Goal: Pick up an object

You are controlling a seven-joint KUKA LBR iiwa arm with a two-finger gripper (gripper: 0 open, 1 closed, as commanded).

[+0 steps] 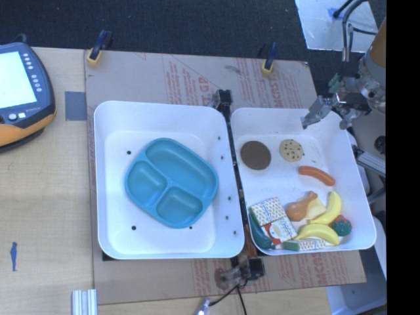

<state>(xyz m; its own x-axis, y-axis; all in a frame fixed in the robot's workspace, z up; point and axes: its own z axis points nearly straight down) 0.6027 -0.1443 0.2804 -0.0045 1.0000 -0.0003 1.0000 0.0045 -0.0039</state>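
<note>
Over by the far right corner of the right bin (357, 176) we're seeing the gripper (326, 112) hanging above the rim, fingers spread and nothing between them. Down inside that bin we're looking at a brown patty (255, 155), a cookie (291, 150) and a sausage (316, 174) sitting apart, while bananas (326, 220), a chicken leg (301, 207), a strawberry (341, 226) and small cartons (272, 218) are crowding together at the near end. We're also noticing a blue divided plate (171, 182) lying in the left bin (108, 176).
</note>
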